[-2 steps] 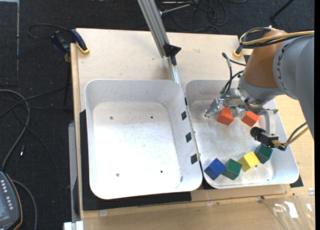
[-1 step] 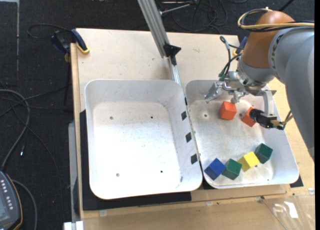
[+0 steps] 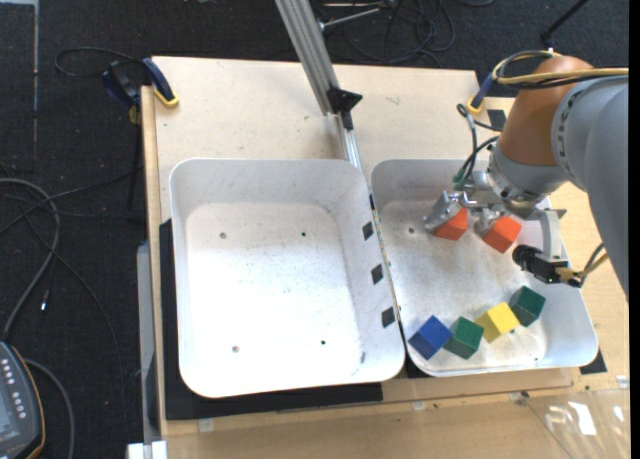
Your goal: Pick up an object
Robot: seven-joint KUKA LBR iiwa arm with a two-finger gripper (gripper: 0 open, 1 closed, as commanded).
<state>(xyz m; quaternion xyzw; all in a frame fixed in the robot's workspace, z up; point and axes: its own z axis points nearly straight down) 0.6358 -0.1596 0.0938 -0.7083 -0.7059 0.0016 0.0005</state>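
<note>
Two orange-red blocks lie in the upper part of the right bin (image 3: 400,197): one (image 3: 451,225) to the left and one (image 3: 501,234) to the right. My gripper (image 3: 466,218) is low over them, at the end of the grey arm with its orange band (image 3: 545,112). It is open. The left block sits just inside its left finger (image 3: 438,217), and the right block lies just outside the right finger. Neither block is clamped or lifted.
Along the right bin's front wall lies a row of blocks: blue (image 3: 430,336), green (image 3: 465,337), yellow (image 3: 498,321) and dark green (image 3: 527,303). The left bin (image 3: 190,187) adjoins it. A slanted metal pole (image 3: 305,32) ends at the divider.
</note>
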